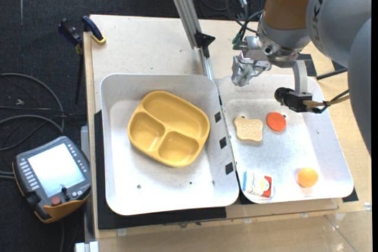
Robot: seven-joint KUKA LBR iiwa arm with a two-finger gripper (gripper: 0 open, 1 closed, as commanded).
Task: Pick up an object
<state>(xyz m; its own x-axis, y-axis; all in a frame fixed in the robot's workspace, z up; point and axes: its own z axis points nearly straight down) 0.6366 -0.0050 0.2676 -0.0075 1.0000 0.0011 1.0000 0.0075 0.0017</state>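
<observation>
In the right bin (331, 150) lie a slice of toast (249, 129), a red round piece (276, 121), an orange ball (307, 177) and a small white carton with red and blue print (258, 185). My gripper (241, 77) hangs above the bin's far left corner, behind the toast and apart from it. Nothing shows between its fingers.
A yellow divided plate (169, 128) sits in the left bin (118, 186). A metal pole (186, 3) slants up from between the bins. A black camera bracket (292, 97) hangs off the wrist over the right bin. A teach pendant (50, 177) lies on the floor at left.
</observation>
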